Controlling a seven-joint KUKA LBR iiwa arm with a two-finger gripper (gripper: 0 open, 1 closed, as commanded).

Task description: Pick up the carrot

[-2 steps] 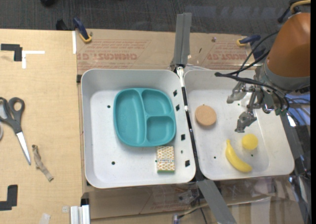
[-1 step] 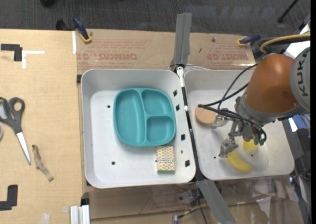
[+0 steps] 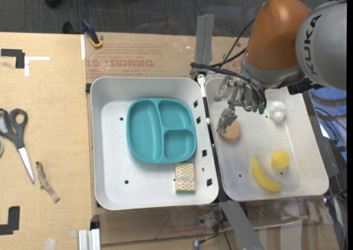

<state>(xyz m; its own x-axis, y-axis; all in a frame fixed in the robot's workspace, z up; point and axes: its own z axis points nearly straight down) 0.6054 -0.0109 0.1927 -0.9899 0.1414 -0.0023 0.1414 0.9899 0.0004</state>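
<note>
bins [image 3: 105, 133]: white plastic, smooth | divided plate [image 3: 160, 130]: teal plastic, matt | bench [image 3: 44, 133]: cardboard, matt | scissors [image 3: 19, 138]: metal blades

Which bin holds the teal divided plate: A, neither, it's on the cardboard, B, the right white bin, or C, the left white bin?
C: the teal divided plate lies in the left white bin, with a small patterned packet below it; the yellow banana lies in the right white bin.

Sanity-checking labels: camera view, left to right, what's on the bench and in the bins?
Scissors → teal divided plate → sponge → gripper over a tan round object → banana → lemon.
</note>
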